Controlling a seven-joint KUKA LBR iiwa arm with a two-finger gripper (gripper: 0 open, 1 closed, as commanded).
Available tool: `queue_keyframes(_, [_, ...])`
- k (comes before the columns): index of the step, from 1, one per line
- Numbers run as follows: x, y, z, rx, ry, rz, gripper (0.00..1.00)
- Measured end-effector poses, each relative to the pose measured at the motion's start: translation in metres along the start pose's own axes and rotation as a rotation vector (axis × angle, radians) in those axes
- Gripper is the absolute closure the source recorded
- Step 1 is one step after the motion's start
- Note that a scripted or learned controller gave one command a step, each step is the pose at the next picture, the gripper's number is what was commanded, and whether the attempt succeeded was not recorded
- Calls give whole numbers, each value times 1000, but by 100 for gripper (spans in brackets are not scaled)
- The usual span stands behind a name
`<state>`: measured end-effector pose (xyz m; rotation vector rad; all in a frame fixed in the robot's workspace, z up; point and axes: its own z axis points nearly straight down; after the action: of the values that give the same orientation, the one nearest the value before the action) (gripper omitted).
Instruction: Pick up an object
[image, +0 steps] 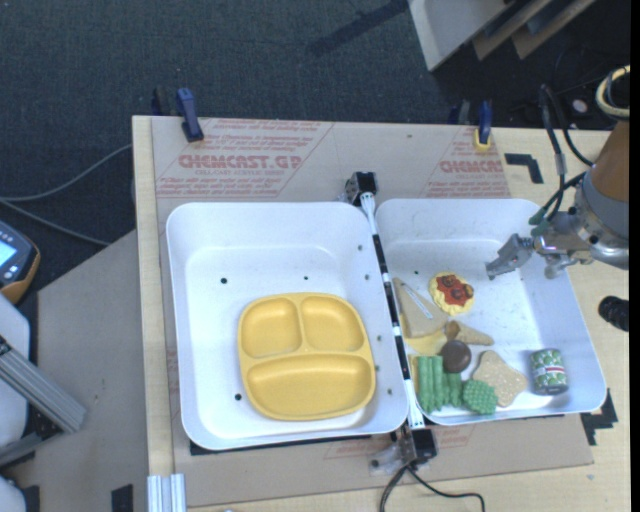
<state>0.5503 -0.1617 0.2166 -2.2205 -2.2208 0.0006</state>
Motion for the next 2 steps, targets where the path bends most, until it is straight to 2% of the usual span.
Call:
queue_keyframes(1, [74,-14,135,-8,3,-1,0])
queue_keyframes(2, [64,-47,127,-17,-2,3,0])
